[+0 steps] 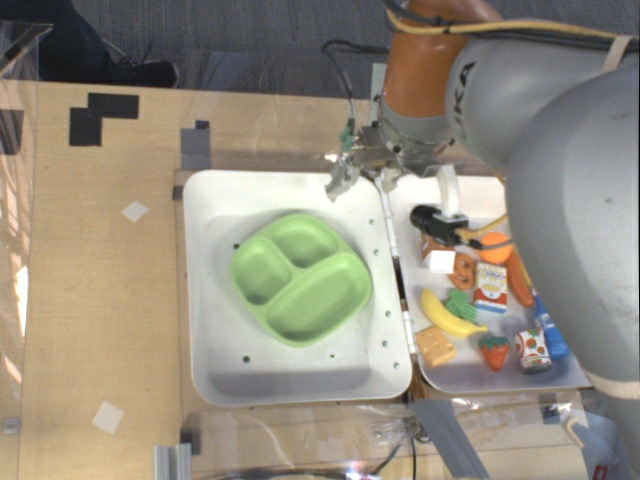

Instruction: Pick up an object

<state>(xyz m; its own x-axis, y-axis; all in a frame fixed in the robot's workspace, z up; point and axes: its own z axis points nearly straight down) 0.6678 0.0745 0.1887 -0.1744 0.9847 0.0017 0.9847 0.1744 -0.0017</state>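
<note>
Claw (pixel 362 175) hangs over bins' divider; green plate (pixel 300 278) lies left.

I am seeing the grey arm (pixel 560 158) reaching in from the right, its bulky links lying over the right bin (pixel 430 368) on that bin's right side. The orange band (pixel 425 53) above the wrist is sitting beyond the bin's far left corner. Below it the wrist is pointing down, and the gripper (pixel 362 175) is hanging at the far end of the bin's left wall, fingers spread apart with nothing between them.
</note>
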